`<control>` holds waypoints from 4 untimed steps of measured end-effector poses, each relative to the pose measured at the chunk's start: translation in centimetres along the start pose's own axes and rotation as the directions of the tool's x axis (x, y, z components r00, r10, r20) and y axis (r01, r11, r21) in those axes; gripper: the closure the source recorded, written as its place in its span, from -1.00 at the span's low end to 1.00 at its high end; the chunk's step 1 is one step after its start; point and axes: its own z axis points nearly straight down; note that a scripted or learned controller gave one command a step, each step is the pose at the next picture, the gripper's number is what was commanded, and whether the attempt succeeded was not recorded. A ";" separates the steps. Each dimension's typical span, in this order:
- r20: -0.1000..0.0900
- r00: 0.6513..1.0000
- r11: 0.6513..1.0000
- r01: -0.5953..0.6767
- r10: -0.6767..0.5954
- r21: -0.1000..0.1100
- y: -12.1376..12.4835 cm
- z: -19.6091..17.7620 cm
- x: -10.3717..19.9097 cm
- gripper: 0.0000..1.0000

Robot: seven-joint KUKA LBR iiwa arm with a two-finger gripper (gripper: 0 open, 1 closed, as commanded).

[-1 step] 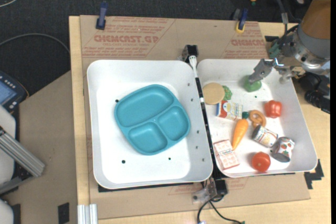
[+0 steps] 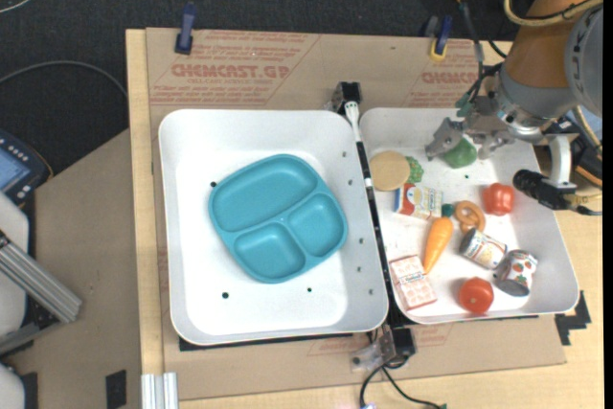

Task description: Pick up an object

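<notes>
1. Hand [image 2: 466,141] low at right bin's [image 2: 551,297] far end, over a green toy [image 2: 464,153]; grip state cannot be told.
2. Carrot [image 2: 436,242], 2 tomatoes [image 2: 476,294] nearby.
3. Left bin: blue tray [image 2: 277,217].

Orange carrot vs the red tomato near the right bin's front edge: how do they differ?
The orange carrot is long and tapered; the red tomato is round. The carrot is orange, the tomato red. The carrot lies mid-bin at a slant, while the tomato sits closer to the front rim. Both rest in the right white bin.
</notes>
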 end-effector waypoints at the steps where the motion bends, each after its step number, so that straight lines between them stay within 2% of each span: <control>1: 0.004 1.000 1.000 -0.008 0.008 -0.006 -4.3 -8.7 -8.5 -1.00; 2: 0.000 1.000 1.000 0.001 -0.001 0.001 1.2 2.1 -7.9 -1.00; 3: -0.016 1.000 1.000 0.003 -0.003 -0.002 -4.5 6.4 -7.2 -1.00; 4: -0.005 1.000 1.000 0.002 -0.002 -0.004 -4.5 5.3 -7.6 1.00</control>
